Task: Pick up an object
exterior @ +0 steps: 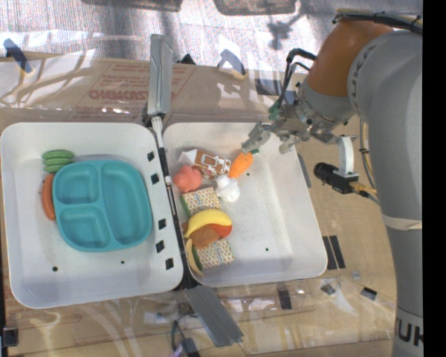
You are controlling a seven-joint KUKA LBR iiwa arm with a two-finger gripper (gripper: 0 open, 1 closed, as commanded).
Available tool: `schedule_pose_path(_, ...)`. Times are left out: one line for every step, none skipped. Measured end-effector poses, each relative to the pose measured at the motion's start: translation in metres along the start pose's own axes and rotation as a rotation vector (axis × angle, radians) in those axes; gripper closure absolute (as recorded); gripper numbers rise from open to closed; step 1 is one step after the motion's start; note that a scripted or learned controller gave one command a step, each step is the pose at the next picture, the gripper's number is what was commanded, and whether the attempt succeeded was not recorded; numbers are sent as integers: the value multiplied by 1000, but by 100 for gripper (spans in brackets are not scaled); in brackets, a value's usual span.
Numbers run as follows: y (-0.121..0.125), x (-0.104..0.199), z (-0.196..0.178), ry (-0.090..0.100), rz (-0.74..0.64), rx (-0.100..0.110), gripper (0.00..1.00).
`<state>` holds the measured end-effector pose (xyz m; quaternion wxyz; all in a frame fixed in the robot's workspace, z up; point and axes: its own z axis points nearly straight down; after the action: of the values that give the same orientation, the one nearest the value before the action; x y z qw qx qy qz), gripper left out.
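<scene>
My gripper [253, 145] reaches into the right bin [282, 229] from the upper right and hangs over its back middle. An orange toy carrot [240, 165] lies right under its tip and touches it or nearly does. I cannot make out whether the carrot is gripped. Left of the carrot are a brown and white box [207, 160] and a pink round piece [186, 178]. Below it is a small white piece [228, 191].
Further toward the front of the right bin lie a waffle piece [201, 199], a banana [208, 219], a red-orange piece [207, 236] and another waffle [216, 253]. The left bin [22, 266] holds a teal divided tray [102, 203], a green pod [58, 158] and an orange carrot [48, 197].
</scene>
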<state>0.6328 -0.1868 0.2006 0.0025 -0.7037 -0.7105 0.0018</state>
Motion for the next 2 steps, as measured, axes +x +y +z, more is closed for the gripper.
schedule_pose_path(4,11,85,-5,-106,-24,0)
schedule_pose_path(14,20,93,-13,-209,-29,0)
